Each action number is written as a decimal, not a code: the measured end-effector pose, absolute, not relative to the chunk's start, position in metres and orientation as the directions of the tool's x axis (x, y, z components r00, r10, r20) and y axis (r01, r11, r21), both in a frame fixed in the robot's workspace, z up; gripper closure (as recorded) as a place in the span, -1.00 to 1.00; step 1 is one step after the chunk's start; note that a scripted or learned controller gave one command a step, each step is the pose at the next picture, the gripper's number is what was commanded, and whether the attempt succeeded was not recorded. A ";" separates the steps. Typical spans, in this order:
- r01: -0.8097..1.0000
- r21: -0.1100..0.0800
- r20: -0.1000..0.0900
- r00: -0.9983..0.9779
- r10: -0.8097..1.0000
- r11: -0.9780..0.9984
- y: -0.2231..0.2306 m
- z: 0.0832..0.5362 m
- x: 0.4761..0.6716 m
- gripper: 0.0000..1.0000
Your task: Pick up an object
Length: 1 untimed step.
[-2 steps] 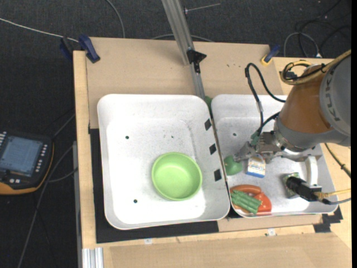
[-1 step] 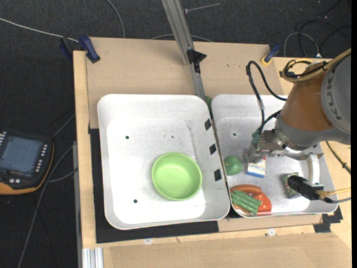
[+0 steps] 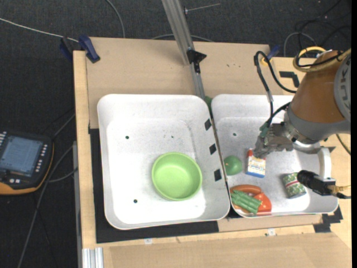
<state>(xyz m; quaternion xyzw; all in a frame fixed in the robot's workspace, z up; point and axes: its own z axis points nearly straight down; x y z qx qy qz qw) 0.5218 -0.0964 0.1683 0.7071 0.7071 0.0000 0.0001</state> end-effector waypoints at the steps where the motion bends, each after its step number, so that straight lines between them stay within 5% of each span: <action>1: 1.000 0.003 -0.001 0.000 1.000 0.000 -0.100 0.228 0.527 1.00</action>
